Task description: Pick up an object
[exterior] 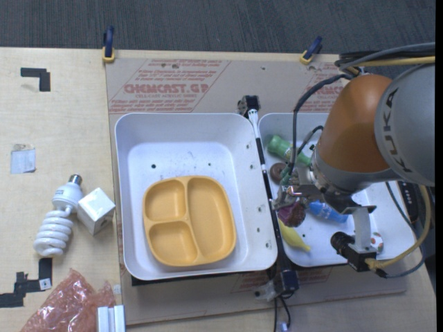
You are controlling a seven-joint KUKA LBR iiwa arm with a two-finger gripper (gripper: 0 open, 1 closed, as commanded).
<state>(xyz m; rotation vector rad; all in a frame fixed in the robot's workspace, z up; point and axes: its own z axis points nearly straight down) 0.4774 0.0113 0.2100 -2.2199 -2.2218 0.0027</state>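
My gripper (288, 196) hangs low over the left side of the right bin (387, 216), with the grey and orange arm covering much of that bin. Just below the gripper lies a dark maroon object (293, 214), touching or nearly touching it. A yellow banana-shaped piece (295, 240) lies nearer the front of the bin. A blue object (327, 211) pokes out from under the wrist. A green object (280, 145) and a small brown round thing (278, 172) sit toward the back left of the bin.
The left bin (138, 151) holds a yellow divided plate (188, 220). On the bench to the left lie a spiral light bulb (57, 221), a white cube (96, 210) and a red mesh bag (69, 303). Cables run along the arm at right.
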